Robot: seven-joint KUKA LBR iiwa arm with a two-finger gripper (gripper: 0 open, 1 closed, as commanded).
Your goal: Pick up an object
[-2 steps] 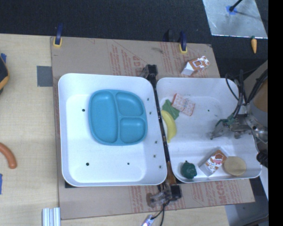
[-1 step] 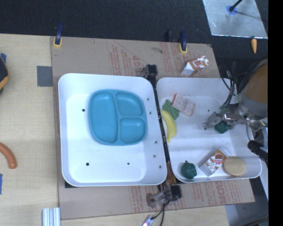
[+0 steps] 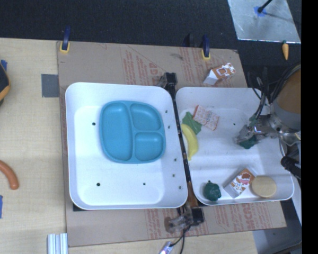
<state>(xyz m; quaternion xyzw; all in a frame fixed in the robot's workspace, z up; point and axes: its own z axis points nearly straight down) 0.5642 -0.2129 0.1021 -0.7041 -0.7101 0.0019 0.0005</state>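
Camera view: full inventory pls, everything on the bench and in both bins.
bins: 2, white, side by side on brown cardboard
divided plate: 1, light blue, left bin
banana: 1, yellow, right bin by the left wall
green item: 1, above the banana, touching it
flat packet: 1, pink and white, right bin, upper part
dark green item: 1, right bin, near edge
small carton: 1, white and orange, right bin, near edge
round bun: 1, tan, beside that carton
second carton: 1, white and orange, on cardboard above right bin
sausage: 1, orange-red, bench far left
teal item: 1, at the gripper tip
gripper: 1, grey, right bin, right side
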